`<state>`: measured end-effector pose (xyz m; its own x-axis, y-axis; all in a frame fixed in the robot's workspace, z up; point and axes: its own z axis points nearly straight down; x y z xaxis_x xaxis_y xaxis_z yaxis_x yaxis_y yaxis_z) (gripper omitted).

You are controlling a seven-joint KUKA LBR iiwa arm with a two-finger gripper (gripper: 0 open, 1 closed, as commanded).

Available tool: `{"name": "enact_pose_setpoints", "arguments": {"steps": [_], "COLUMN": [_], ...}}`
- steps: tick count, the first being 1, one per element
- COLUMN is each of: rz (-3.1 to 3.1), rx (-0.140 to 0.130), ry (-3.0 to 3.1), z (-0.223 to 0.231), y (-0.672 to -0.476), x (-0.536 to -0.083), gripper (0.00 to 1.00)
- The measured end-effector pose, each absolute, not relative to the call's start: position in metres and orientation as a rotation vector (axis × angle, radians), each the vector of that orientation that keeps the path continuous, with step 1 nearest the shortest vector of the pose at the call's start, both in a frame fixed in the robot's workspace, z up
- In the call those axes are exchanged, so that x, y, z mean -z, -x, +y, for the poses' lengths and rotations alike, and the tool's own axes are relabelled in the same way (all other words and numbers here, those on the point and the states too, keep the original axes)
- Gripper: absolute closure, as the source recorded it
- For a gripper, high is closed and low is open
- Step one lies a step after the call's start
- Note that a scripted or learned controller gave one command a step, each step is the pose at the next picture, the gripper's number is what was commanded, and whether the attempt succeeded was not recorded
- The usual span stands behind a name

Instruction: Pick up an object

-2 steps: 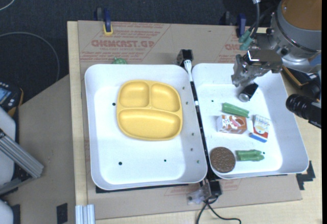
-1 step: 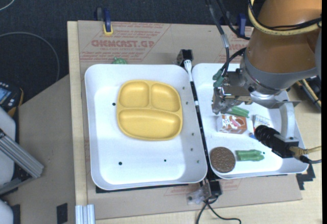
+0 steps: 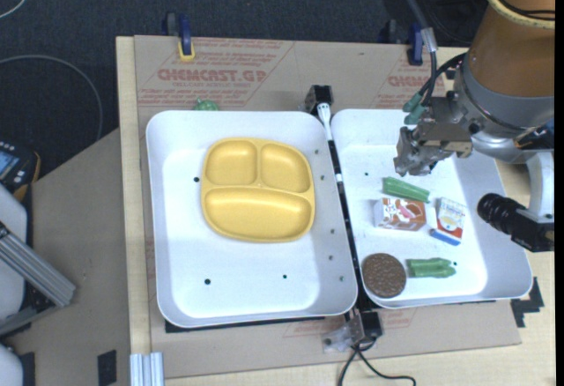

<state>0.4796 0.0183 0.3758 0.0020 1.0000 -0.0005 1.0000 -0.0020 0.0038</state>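
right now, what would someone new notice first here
The yellow plate, split into three sections, stands out in the middle of the left bin. Next comes the arm reaching in from the right, its gripper low over the right bin, just above a green piece. Below that lie a snack pack, a brown disc and another green piece.

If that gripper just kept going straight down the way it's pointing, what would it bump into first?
Probably the green object lying just under the gripper in the right bin. Depth is hard to judge from this slanted view, so it might touch bare bin floor beside it instead.
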Motion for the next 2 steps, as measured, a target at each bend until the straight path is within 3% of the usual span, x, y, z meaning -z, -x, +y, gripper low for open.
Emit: {"name": "enact_pose_setpoints", "arguments": {"steps": [1, 2], "rz": [2.223, 2.221], "rx": [-0.008, 0.01], "ry": [-2.215, -2.229], "z": [0.044, 0.022], "y": [-0.48, -0.479], "x": [-0.418, -0.32], "gripper": [1.0, 1.0]}}
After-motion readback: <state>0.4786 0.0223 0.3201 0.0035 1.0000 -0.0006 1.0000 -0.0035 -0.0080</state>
